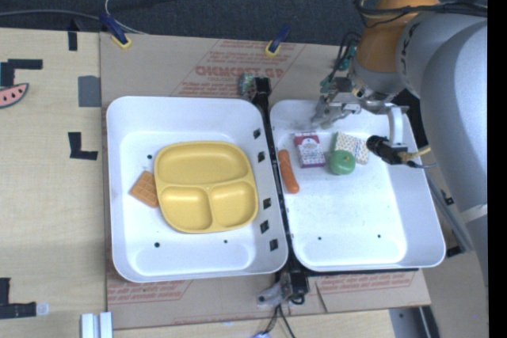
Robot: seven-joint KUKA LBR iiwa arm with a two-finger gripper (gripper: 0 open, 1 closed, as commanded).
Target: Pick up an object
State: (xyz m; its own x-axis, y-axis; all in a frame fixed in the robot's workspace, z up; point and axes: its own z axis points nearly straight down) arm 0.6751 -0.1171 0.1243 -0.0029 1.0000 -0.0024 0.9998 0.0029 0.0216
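Left bin (127,249) holds a yellow divided plate (206,186) with a tan cracker (144,188) at its left edge. Right of the plate, the right bin (396,241) holds an orange carrot (288,171), red packet (309,150), green round piece (342,162), patterned block (351,145). Gripper (334,108) sits above the packet, finger state cannot be told

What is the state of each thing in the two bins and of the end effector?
Yellow plate: upright in left bin, its sections bare.
Cracker: flat, partly under the plate.
Carrot: lying by right bin's left wall.
Red box: lying flat.
Green cylinder: upright, against patterned block.
End effector: over right bin's far edge, holding nothing.
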